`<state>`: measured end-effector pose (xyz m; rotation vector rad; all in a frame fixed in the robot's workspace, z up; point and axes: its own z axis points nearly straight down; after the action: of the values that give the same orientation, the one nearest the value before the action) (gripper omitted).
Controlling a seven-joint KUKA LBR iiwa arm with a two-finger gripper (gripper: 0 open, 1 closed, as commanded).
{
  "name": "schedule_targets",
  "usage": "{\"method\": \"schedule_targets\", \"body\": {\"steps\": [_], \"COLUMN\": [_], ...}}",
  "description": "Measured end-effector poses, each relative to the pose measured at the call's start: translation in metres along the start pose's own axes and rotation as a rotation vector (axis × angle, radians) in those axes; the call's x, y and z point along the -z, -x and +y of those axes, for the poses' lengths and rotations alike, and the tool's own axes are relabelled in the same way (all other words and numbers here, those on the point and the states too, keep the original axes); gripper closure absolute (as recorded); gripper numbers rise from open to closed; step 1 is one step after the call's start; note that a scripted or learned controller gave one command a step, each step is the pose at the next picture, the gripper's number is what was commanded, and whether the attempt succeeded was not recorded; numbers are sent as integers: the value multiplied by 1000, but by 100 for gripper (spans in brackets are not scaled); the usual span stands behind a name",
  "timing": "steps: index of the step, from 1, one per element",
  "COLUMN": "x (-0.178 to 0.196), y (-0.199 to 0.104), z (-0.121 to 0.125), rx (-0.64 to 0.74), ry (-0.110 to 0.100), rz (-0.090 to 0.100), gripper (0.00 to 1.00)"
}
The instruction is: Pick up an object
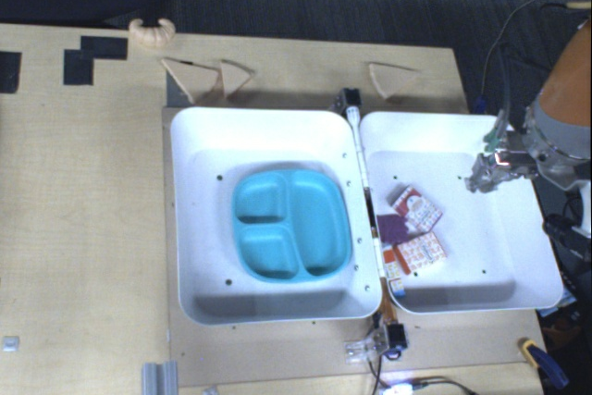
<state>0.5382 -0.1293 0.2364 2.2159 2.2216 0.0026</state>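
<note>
Camera view: gripper [483,177], grip state unclear, hovers over right bin [518,291], apart from small packets [416,231]; blue tray [291,222] fills left bin [199,199].

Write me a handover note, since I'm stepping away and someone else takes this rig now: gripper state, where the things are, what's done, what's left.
Gripper: over the right part of the right bin; whether it is open or shut is too small to tell, and nothing shows in it.
Things: small red-and-white packets and a dark purple piece lie by the right bin's left wall. A blue divided tray sits in the left bin.
Done: nothing lifted.
Left: reach an object, grasp it, lift it.
</note>
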Motion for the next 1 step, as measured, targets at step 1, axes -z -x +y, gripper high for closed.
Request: {"method": "schedule_targets", "body": {"steps": [1], "x": [-1], "y": [-1], "z": [0], "rx": [2], "ry": [-1], "rz": [1], "gripper": [0]}}
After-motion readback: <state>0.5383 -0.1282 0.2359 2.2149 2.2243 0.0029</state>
